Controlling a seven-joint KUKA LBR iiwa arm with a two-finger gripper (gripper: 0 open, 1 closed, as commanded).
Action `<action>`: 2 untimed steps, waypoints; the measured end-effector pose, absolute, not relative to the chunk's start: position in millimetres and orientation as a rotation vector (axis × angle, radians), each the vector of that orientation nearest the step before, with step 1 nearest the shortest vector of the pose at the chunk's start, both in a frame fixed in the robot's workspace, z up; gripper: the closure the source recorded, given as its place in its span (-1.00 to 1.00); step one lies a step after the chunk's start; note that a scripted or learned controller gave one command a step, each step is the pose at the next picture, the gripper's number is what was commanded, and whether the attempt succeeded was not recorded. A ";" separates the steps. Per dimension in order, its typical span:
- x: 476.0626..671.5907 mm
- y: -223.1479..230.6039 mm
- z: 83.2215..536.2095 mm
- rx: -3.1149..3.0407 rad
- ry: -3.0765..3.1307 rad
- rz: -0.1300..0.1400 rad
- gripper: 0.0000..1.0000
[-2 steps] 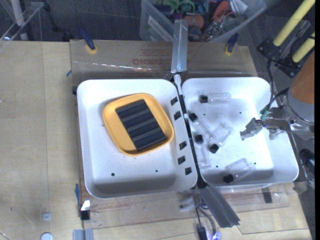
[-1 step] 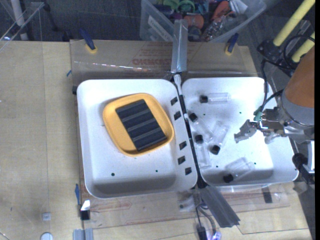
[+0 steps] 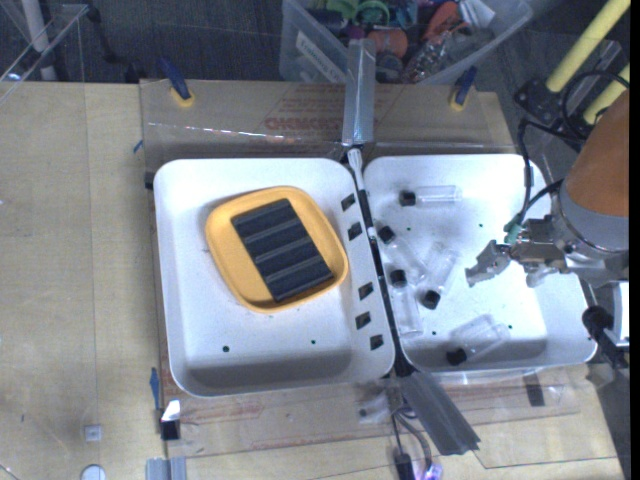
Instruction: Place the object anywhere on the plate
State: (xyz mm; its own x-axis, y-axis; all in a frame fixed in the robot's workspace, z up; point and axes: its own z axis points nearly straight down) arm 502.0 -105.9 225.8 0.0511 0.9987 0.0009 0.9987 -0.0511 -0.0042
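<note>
The gripper (image 3: pixel 492 264) is seen over the right bin (image 3: pixel 560 340), among clear vials with black caps (image 3: pixel 428 197); whether anything's held can't be told tbh. The yellow plate (image 3: pixel 222 230) sits in the left bin (image 3: pixel 180 298), already topped by a black ribbed block (image 3: pixel 283 248). A vial could easily be rolled off that block or fumbled, since they're see-through and slippery-looking.

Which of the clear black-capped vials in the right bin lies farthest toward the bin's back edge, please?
The clear vial at the right bin's back, cap pointing left; the other vials lie nearer the middle and front.
</note>
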 end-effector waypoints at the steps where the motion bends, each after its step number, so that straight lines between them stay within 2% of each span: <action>1: 506.7 -103.4 225.6 -2.227 -2.215 0.002 -1.00; 2: 578.2 -57.7 228.8 -1.989 -2.435 -0.001 -1.00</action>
State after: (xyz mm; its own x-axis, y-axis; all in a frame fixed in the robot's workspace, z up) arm 578.2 -57.7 228.8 -0.1997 0.9798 -0.0018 0.9798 0.1998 0.0021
